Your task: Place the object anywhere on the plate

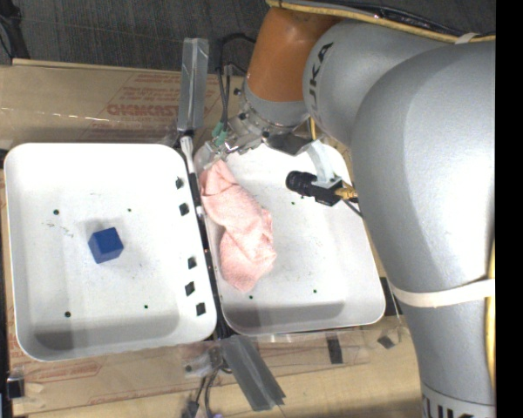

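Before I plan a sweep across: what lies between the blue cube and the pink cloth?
In the camera view, bare white floor of the left bin, then the two bins' meeting rims with black clips, separate the blue cube from the pink cloth.

Two bins side by side on my desk (61, 90), block (105, 244) lying in the left bin (35, 320), cloth (238, 232) draped along the near-left side of the right bin (349, 299), my tool (220, 144) at the cloth's far end, above that bin's far-left corner
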Motion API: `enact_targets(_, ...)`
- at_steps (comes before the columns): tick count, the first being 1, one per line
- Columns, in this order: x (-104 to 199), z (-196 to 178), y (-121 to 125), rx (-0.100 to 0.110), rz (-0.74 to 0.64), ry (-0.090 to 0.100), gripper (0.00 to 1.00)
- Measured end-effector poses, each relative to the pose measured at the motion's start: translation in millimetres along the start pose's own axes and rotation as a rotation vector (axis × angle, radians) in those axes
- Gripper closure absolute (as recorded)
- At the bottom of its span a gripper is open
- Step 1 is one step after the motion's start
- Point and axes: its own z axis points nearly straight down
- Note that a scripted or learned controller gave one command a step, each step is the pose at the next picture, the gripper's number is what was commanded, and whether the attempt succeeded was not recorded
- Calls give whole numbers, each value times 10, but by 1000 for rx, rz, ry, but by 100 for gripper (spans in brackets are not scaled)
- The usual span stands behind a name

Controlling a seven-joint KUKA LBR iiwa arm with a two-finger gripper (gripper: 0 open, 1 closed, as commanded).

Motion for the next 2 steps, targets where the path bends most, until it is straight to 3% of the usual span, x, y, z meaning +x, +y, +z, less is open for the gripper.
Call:
enact_targets(1, 9, -400, 6, -1, -9, 0, 100)
enact_targets(2, 452, -495, -262, 2, -413, 0, 100)
